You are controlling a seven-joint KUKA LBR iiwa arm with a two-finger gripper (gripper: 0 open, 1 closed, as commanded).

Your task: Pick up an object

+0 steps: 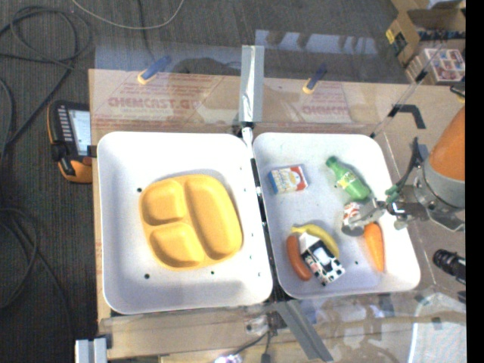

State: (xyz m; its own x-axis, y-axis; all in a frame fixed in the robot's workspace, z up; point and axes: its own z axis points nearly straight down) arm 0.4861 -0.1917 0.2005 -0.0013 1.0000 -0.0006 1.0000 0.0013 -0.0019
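A: Carrot (375, 246), orange and tapered, is seen in the right bin (393, 157) near its right wall; the long axis runs up-and-down the view, the tip toward the near edge.

B: Its top is partly covered by the gripper (368, 216). Whether the fingers are open or closed cannot be told. A small can (352, 215) beside it is hard to make out.

Faint red mirrored lettering runs across the clear sheet (155, 100) behind the left bin, and more on the sheet (329, 110) behind the right bin; neither can be read with certainty. The small carton (288, 178) bears print too small to read.
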